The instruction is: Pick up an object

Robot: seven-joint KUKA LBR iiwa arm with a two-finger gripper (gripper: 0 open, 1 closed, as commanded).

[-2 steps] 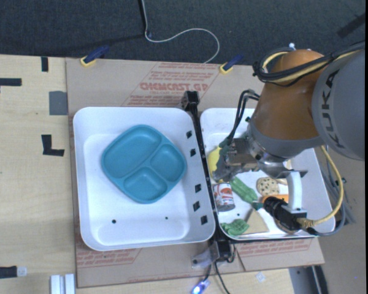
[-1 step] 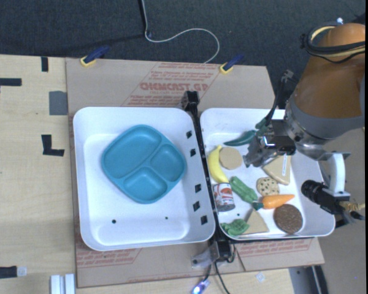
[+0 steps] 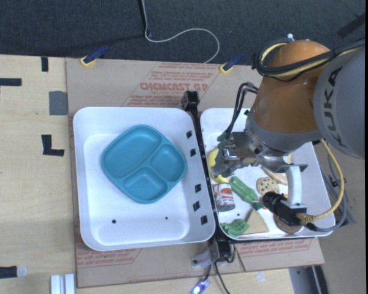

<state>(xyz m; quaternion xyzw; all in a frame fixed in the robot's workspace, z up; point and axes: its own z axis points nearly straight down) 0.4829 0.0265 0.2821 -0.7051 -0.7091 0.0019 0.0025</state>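
In left bin (image 3: 89,164): blue tray (image 3: 143,163).

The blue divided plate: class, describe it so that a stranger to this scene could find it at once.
Start at the two white bins and take the left bin, away from the arm. The blue divided plate lies flat in its middle, turned at a slant. It is a rounded square with three compartments, far larger than the small mixed items crowded in the right bin.

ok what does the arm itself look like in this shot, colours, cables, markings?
Grey arm with large dark lettering on its side, and a rounded orange band above the wrist. Black and yellow cables loop around the orange section. Metallic gripper hardware sits below it.
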